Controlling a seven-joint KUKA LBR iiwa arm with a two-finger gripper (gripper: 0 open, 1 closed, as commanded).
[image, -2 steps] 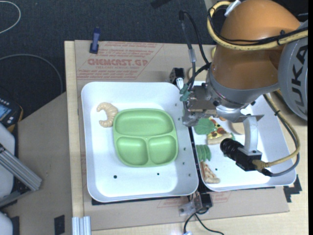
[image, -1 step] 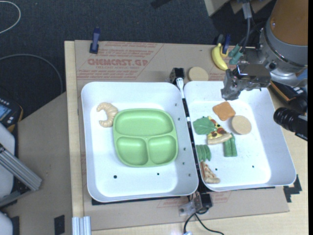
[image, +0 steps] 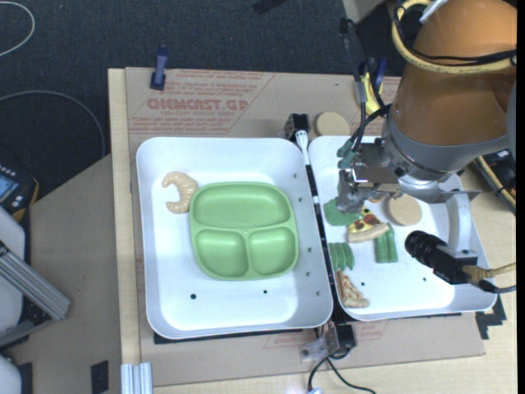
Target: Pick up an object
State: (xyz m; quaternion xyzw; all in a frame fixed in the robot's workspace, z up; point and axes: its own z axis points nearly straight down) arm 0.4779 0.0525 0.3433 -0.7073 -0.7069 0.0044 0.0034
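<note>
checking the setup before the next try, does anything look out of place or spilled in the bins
Nothing looks spilled or damaged. The green divided tray sits flat in the left bin with a croissant beside it; the small food pieces, including a pizza slice, lie loosely inside the right bin.

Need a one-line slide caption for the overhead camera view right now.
KUKA arm's gripper low over toy food in the right bin; green divided plate and croissant in the left bin.

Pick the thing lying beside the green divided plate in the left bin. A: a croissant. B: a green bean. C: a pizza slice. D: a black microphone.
A: a tan croissant lies at the upper left of the green divided plate in the left bin.
</note>
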